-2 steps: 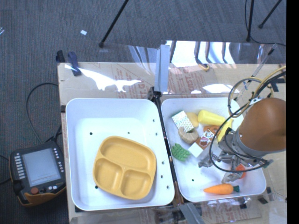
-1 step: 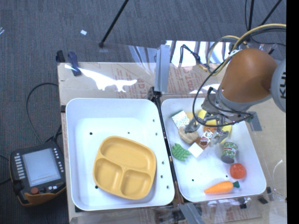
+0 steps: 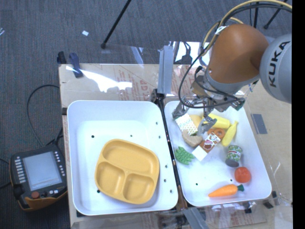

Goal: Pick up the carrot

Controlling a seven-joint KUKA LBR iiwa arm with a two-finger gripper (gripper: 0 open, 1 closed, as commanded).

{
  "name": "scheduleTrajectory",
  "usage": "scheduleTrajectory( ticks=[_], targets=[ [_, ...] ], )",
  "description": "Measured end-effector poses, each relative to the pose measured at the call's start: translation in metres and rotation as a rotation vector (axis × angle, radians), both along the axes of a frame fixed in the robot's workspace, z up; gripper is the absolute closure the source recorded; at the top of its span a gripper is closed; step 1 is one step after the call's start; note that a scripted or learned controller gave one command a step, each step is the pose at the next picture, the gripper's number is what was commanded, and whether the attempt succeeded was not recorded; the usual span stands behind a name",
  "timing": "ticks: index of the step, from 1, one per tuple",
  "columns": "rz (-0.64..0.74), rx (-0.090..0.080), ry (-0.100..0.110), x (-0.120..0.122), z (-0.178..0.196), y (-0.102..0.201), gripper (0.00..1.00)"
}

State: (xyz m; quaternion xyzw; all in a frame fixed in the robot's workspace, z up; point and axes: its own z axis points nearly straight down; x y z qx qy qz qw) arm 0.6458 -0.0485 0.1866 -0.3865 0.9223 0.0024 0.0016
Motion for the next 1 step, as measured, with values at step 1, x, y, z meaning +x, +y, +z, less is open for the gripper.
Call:
scheduleTrajectory(
  ticks=[1],
  targets=[
    [0.419,-0.001,-0.006,-0.0016,-0.0688,-0.0474,0.00]
  ],
)
